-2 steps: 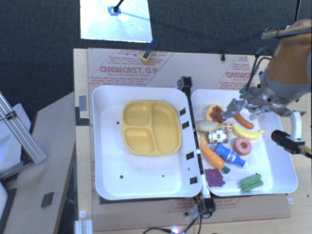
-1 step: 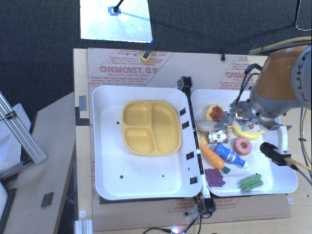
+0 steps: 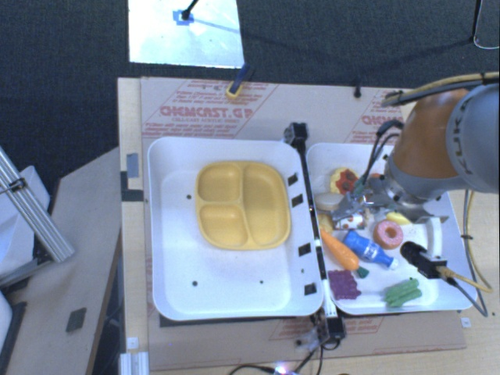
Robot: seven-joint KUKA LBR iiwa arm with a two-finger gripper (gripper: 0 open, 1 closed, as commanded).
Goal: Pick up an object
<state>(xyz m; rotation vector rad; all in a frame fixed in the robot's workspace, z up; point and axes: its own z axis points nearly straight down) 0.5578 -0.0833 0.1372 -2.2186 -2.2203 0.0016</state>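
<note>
Nearest, along the front wall of the right white bin [image 3: 437,303]: purple knobbly toy cluster [image 3: 344,284] and green leafy toy [image 3: 402,291]. Just behind them, orange carrot-shaped toy [image 3: 340,250] and blue plastic bottle [image 3: 367,248] side by side, with pink ring doughnut toy [image 3: 388,233] beyond. Farther back, grey arm's gripper [image 3: 353,212], low among the toys; open or closed, cannot tell. Likeliest pick, judged by closeness: blue plastic bottle, just on the gripper's near side, close to touching. Long axis slanted, far-left to near-right; cap end too small to tell. Carrot alongside on the same slant. In the left white bin [image 3: 234,280], yellow three-compartment plastic plate [image 3: 242,205], well apart from the gripper.
</note>
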